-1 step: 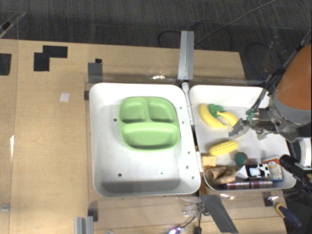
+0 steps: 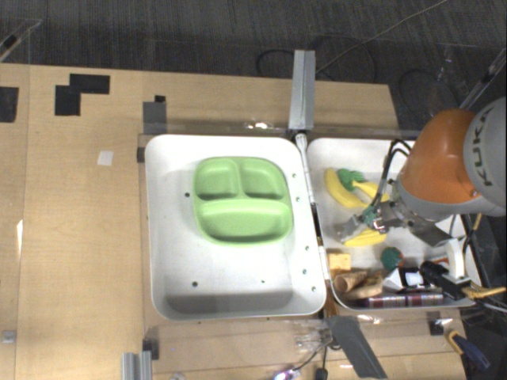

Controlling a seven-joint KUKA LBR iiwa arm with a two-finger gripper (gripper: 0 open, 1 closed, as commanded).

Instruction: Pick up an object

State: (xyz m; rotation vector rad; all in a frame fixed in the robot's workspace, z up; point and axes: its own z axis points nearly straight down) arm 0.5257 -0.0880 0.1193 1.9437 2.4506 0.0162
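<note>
Over the right-hand shallow white bin (image 2: 317, 182) our grey arm with its orange band (image 2: 444, 165) reaches in from the right, and our two-finger metal gripper (image 2: 358, 226) hangs low among the clutter there. We cannot tell how the gripper is set, since its tip merges with the objects beneath it, and we see nothing clearly held. Just under and touching the tip, as far as we can judge, lies a small yellow elongated piece (image 2: 366, 238), its long axis running roughly left to right with a slight tilt. Up and a little left of the gripper sits a yellow plastic banana with a green end (image 2: 346, 187), lying on a diagonal from upper left to lower right; it is near the tip but apart from it. Toward the near wall of the same bin we make out a small tan block (image 2: 340, 260), a brown roll-shaped item (image 2: 354, 280), a round dark green knob (image 2: 390, 256) and a dark striped stick (image 2: 404, 299) along the bin's edge. We judge the small yellow piece the likeliest target, being straight below the tip; a grasp across its short width would suit it. Well apart, the left white bin (image 2: 170, 236) bears a light green divided plastic tray (image 2: 242, 199), out of this move's way.
</note>
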